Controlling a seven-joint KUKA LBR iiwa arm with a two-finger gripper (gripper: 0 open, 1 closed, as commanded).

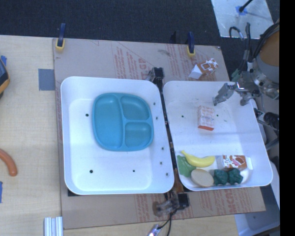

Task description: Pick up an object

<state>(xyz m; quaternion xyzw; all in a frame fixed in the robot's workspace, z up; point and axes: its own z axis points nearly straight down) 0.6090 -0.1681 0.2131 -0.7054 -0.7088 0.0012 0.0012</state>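
- Two white bins sit side by side on the table; the right bin (pixel 246 132) holds the things worth picking.
- The claw (pixel 225 95) hangs at that bin's upper right; whether it is apart or together I cannot tell.
- The small carton (pixel 205 118) lies alone mid-bin, just left of and below the claw, apart from it.
- To do it well, I would centre over the carton, straddle its narrow sides, and descend straight.
- The banana (pixel 198 159) and its crowded neighbours look harder.
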